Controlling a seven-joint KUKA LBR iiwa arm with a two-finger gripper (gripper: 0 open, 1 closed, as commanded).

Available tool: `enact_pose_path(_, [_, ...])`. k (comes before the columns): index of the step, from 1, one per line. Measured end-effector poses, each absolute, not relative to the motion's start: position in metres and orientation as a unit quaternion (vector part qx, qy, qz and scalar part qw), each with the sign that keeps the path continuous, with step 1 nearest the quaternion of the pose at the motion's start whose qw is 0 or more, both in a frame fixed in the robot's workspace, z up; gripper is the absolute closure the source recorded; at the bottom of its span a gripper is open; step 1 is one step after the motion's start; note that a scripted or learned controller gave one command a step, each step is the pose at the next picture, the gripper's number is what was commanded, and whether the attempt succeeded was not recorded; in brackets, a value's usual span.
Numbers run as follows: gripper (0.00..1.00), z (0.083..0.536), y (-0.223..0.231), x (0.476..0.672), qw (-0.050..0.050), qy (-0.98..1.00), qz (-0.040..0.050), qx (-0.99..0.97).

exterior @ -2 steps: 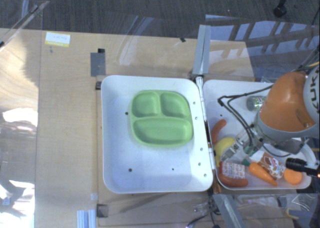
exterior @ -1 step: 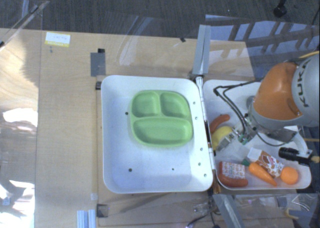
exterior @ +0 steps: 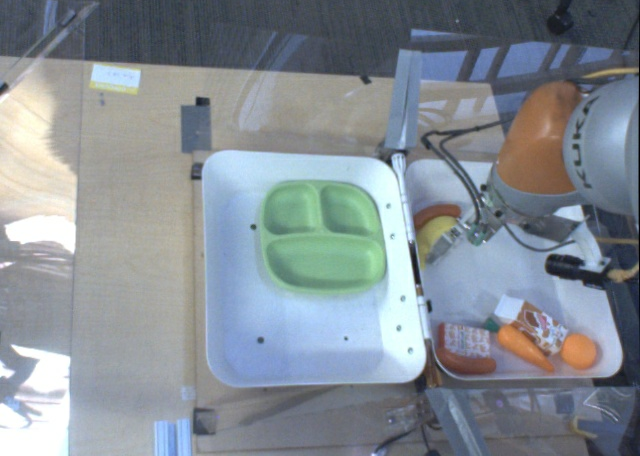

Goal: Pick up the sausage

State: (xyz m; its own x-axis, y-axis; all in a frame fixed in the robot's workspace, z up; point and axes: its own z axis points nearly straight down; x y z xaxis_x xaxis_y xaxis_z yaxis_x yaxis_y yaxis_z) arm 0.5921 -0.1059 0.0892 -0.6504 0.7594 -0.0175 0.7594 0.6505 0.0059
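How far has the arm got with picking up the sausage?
Done: the arm has reached into the right bin, and its gripper sits low at that bin's left end, beside the sausage and a yellow item. In hand: nothing that I can see; the sausage lies in the bin. Left: closing on it and lifting it. The green tray sits in the left bin.

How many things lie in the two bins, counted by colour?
Green: 1, the divided plate
Red: 2, a sausage and a sausage
Yellow: 1, the lemon
Orange: 2, the carrot and the orange
Mixed colours: 1, a printed packet
Total: 7
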Motion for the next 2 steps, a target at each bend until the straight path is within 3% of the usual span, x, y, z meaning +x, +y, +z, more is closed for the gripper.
enact_pose_path(2, [0.00, 0.087, -0.116, 0.628, 0.005, 0.890, 0.0014, 0.456])
